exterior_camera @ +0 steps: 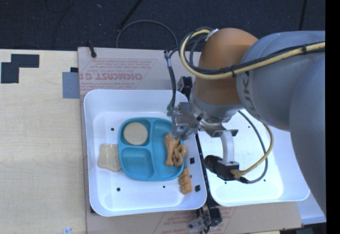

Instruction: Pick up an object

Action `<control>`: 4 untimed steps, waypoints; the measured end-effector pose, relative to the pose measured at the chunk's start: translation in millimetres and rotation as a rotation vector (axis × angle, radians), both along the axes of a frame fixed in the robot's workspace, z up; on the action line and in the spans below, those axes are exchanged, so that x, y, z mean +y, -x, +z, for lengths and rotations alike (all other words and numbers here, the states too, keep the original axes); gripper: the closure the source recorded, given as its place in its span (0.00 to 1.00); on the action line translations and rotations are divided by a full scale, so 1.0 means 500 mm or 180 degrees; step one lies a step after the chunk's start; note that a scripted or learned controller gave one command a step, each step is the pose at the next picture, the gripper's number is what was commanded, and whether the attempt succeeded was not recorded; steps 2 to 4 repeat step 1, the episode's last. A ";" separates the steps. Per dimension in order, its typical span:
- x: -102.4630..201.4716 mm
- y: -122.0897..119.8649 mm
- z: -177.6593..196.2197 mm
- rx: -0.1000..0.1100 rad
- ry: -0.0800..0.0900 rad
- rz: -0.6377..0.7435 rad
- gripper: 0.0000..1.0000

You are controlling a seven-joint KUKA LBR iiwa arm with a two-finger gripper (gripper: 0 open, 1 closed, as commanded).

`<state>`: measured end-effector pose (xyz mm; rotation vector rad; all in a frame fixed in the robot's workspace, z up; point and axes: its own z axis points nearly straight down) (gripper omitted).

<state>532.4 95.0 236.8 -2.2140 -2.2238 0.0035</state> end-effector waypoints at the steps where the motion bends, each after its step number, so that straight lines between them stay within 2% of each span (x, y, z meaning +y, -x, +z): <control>1: -0.003 0.000 0.000 0.0000 0.0005 -0.0007 0.00; 4: -0.003 0.000 0.000 0.0000 0.0005 -0.0007 0.00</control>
